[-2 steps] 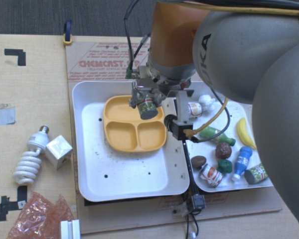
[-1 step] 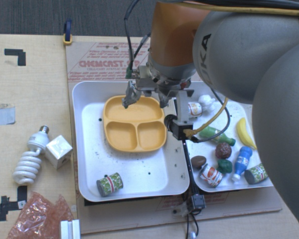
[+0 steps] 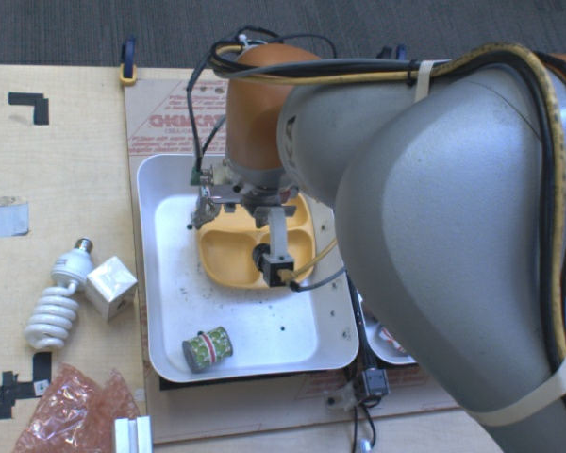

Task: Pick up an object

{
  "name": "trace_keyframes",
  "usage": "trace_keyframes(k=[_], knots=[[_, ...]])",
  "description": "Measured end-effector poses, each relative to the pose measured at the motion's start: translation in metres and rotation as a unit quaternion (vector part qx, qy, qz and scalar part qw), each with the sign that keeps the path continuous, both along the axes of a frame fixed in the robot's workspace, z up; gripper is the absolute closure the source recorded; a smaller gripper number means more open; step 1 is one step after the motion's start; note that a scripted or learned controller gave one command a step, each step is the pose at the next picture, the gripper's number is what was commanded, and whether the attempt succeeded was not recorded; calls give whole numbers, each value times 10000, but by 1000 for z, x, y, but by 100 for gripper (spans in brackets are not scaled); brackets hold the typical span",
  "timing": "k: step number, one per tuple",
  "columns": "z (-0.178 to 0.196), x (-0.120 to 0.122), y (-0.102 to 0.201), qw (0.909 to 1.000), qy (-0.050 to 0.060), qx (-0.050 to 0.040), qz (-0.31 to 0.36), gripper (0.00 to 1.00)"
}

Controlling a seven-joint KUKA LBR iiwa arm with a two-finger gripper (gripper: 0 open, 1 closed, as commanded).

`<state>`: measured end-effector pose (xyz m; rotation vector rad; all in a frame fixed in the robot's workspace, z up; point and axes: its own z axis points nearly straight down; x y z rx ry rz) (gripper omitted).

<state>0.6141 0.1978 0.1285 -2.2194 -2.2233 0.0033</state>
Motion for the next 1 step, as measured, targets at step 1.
trace_keyframes(k=[1], knots=[[57, -43, -37, 10000, 0, 2, -23, 0]])
